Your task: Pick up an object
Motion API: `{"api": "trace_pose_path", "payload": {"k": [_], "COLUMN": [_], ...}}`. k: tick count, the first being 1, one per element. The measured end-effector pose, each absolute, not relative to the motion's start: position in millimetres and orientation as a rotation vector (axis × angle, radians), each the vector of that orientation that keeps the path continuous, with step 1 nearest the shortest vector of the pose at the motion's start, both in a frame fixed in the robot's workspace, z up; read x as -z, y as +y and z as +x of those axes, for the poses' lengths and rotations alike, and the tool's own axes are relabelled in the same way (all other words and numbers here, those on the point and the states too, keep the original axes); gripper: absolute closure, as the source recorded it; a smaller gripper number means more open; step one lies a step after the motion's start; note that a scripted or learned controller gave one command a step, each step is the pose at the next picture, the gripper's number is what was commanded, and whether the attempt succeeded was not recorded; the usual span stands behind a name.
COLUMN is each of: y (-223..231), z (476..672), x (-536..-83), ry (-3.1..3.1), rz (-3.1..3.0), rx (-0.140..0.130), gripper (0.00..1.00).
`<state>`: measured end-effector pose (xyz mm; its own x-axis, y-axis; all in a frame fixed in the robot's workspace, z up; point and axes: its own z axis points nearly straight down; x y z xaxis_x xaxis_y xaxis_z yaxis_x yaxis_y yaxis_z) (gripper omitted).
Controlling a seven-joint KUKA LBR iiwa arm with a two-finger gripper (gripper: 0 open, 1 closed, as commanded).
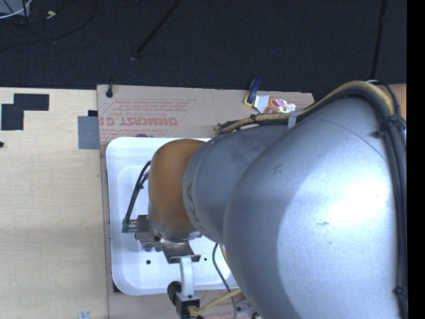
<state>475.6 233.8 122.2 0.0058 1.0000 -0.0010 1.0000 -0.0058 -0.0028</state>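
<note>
The grey arm [312, 211] reaches in from the bench's right side and covers most of that half. Its orange band [174, 181] lies over the middle of a shallow white bin [114, 205]. Below the band the metal wrist ends in the hand [165, 243], which hangs over the part of the bin nearest the bench's near edge. The arm's bulk masks the hand from above, so whether it is open, closed or gripping something cannot be told. A thin black cable [136, 195] runs down the left of the band to the wrist.

The object to be picked up cannot be made out. The bare strip of bin floor along the left wall is plain white with two small dark specks [147, 261], and whatever lies further in is hidden under the arm.

The bin sits on a brown cardboard sheet [143, 115] printed with red lettering that reads reversed. The sheet reaches the bench's far edge. There, toward the right, a small blue and yellow thing [252, 93], perhaps a clip, sits just beside a crumpled white, red and yellow packet [275, 104]. Left of the sheet is the pale wooden bench [46, 211]. A grey rectangular patch [87, 131] lies against the sheet's left edge, and black angular patches [23, 108] sit near the bench's far left corner. Beyond the far edge lies dark floor [199, 32].
</note>
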Motion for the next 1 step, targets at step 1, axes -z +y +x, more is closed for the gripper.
{"api": "trace_pose_path", "payload": {"k": [1], "y": [242.3], "z": [474.4], "x": [-96.5], "ry": [-2.216], "rz": [-2.221], "rx": [-0.011], "gripper": [1.00]}}
